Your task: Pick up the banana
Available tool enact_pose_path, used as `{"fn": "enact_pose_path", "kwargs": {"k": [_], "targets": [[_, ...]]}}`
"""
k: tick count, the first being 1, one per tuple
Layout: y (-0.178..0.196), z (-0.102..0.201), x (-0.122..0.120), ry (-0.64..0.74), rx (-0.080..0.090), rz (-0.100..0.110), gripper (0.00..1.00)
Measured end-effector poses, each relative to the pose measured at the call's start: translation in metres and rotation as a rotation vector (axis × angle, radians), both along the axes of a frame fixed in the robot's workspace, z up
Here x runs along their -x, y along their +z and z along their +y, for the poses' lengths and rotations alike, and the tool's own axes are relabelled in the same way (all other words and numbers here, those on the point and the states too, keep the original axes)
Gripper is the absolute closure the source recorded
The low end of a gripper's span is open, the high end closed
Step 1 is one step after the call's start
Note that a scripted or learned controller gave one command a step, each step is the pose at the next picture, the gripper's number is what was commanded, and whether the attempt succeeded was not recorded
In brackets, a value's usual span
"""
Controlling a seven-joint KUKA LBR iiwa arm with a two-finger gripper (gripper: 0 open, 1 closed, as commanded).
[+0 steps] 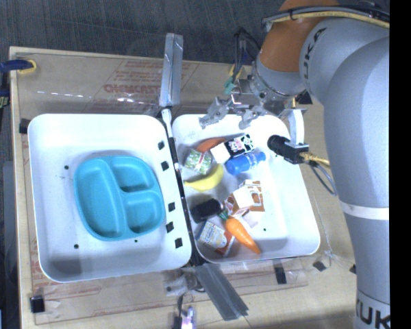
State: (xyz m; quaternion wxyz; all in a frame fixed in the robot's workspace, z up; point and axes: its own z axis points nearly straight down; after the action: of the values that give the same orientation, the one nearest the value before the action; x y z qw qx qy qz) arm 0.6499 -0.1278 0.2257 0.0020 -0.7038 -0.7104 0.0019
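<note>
Arm (pixel 342 115) is reaching in from the right, taking up the whole right side of the view, orange band sitting above the wrist. Bench (pixel 89 74) is carrying two white bins side by side. Left bin (pixel 48 204) is holding a blue divided tray (pixel 118 196), lying flat near its middle. Right bin (pixel 294 218) is holding the clutter. Gripper (pixel 227 118) is hovering over the far edge of the right bin, fingers spread apart, nothing between them. Banana (pixel 207 178) is lying in the right bin near the divider wall, well short of the gripper, partly tucked under a small green-labelled can (pixel 198 160) that is touching its upper side. Blue bottle (pixel 245 161) is lying just right of the banana, a black-and-white box (pixel 238 144) beside it. Small brown-and-white carton (pixel 248 197) is sitting mid-bin. Carrot (pixel 241 233) is lying near the front edge, next to a crumpled pouch (pixel 216 236). Black block (pixel 205 208) is sitting just below the banana.
</note>
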Motion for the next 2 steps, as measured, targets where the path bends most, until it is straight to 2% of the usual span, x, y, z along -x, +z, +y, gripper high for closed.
{"fn": "enact_pose_path", "kwargs": {"k": [1, 2], "targets": [[-0.119, -0.009, 0.048, 0.059, 0.0, 0.0, 0.0], [-0.133, 0.003, 0.083, 0.075, 0.008, -0.006, 0.0]]}}
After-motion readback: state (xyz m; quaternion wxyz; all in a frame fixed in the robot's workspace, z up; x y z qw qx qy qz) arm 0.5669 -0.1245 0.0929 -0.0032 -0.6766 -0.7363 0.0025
